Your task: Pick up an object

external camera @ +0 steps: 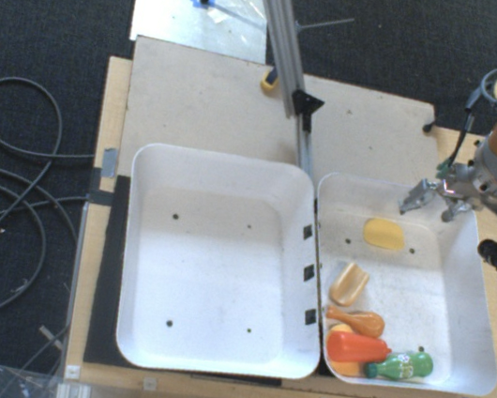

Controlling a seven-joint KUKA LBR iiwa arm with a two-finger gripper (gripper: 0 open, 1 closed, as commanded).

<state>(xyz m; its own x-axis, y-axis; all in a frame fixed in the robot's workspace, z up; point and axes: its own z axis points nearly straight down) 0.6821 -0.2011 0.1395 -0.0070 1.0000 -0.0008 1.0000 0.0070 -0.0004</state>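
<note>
camera view | gripper (436,202) above far rim of right bin (486,311), fingers spread, nothing between them | yellow lemon-like object (383,233) near, below-left of fingertips | tan piece (349,283), orange items (356,334), green bottle (400,365) at near end | left bin (139,250) beside

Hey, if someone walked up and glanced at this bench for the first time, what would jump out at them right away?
Probably the splash of colour in the right bin: a yellow lemon-like piece near its far end, and a huddle at the near end with a red-orange toy and a green bottle. Next, the gripper poised over that bin's far right corner, fingers spread with nothing between them. The left bin is plain white beside it.
</note>
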